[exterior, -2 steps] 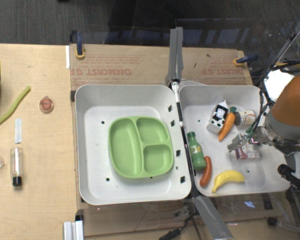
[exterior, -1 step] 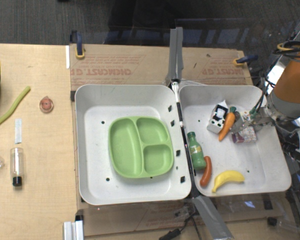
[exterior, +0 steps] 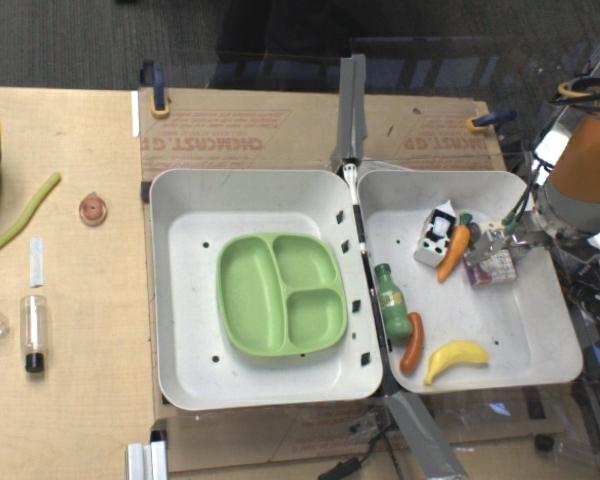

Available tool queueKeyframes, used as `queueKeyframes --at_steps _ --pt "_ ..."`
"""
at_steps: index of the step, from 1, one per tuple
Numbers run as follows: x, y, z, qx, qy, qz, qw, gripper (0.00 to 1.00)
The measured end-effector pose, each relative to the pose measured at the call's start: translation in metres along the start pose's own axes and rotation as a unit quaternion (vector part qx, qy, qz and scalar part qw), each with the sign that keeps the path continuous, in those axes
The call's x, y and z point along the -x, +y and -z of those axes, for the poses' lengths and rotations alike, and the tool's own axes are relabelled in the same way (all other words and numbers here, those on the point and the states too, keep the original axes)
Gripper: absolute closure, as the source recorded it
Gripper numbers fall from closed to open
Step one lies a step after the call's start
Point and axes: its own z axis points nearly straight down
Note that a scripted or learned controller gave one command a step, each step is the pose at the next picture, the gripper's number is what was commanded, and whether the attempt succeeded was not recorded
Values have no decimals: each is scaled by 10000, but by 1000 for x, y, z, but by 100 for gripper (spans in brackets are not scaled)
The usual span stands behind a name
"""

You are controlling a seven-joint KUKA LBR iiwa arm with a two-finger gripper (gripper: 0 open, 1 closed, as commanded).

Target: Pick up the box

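Box point(exterior: 438, 238) in right bin point(exterior: 540, 363) (cardboard beneath)

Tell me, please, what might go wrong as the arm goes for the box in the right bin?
The box lies tilted with the carrot leaning against its side, so the claw could nudge or catch the carrot instead. A crumpled wrapper sits right under the claw, close to the box, and may get pinched first. A pushed box could also slide toward the green bottle.
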Motion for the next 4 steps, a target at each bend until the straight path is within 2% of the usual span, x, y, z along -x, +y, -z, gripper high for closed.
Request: queueKeyframes --at_steps 1,2,3,4 --pt "-74 73 100 -31 -20 -612 9981 100" --pt "-74 72 99 -33 -20 -612 9981 0" --pt "-88 21 -2 -37 -5 645 9979 0" --pt "-96 -65 -12 -40 -1 375 9993 0"
